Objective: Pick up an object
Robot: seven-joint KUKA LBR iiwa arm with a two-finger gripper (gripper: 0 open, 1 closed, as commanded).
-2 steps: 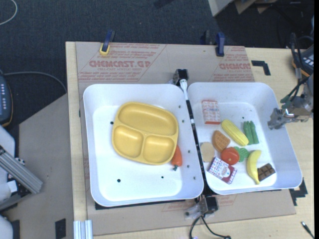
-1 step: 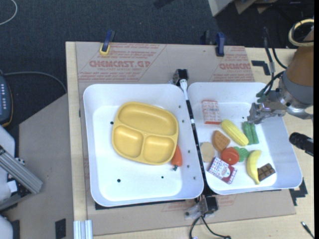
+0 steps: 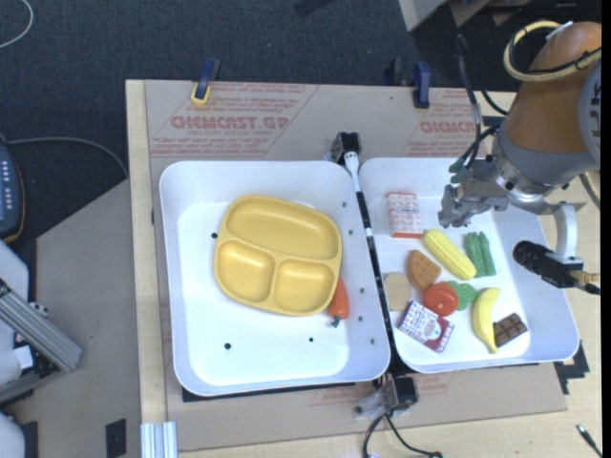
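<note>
- The left bin [image 3: 186, 284] holds a yellow divided plate [image 3: 277, 254], with an orange carrot [image 3: 340, 300] tucked against the plate's right edge. Half hidden there, the carrot would be an awkward target; fingers coming down could strike the plate rim instead.
- The right bin [image 3: 558, 337] carries the crowd: a red-and-white packet [image 3: 404, 213] at the far side, then a corn cob [image 3: 449, 253], a brown pastry [image 3: 423, 269], a tomato [image 3: 440, 299], a second red packet [image 3: 424, 324], a banana [image 3: 485, 315], a chocolate piece [image 3: 509, 328] and green beans [image 3: 479, 253].
- These lie touching or overlapping, so I'd guess a descent could catch two at once, or shove one aside and close on nothing.
- The corn is rounded and could roll out of a pinch.
- The gripper [image 3: 462, 205] hovers over the far part of the right bin, just beyond the corn and beans. From where I stand I cannot tell how its fingers are set, and nothing is visibly held.
</note>
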